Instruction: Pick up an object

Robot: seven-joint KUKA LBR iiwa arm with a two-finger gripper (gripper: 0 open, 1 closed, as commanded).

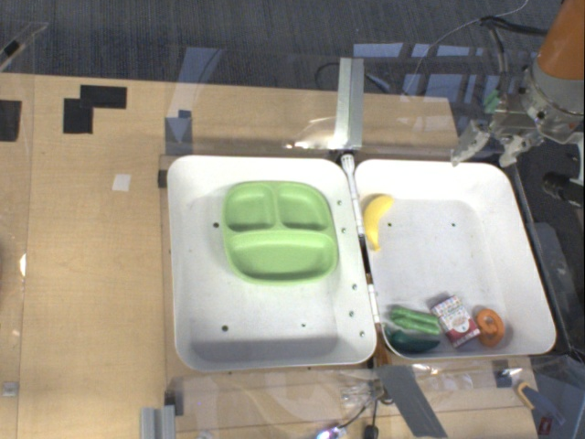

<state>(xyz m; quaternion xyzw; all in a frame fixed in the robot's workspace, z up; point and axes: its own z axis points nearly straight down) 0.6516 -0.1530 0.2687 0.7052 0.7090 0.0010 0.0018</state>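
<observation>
One carton (454, 320), one orange (490, 326), one banana (375, 218), one green tray (278, 230) — end effector (488, 146) released, grasping nothing.

The arm (559, 39) reaches in at the bench's far right corner, its orange band above a grey wrist. The gripper (484, 146) hangs low and points leftward, its two fingers (464, 146) spread apart with nothing between them.

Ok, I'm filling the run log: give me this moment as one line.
gripper: above right bin far edge, holding nothing | banana: right bin, by divider | plate: left bin
</observation>
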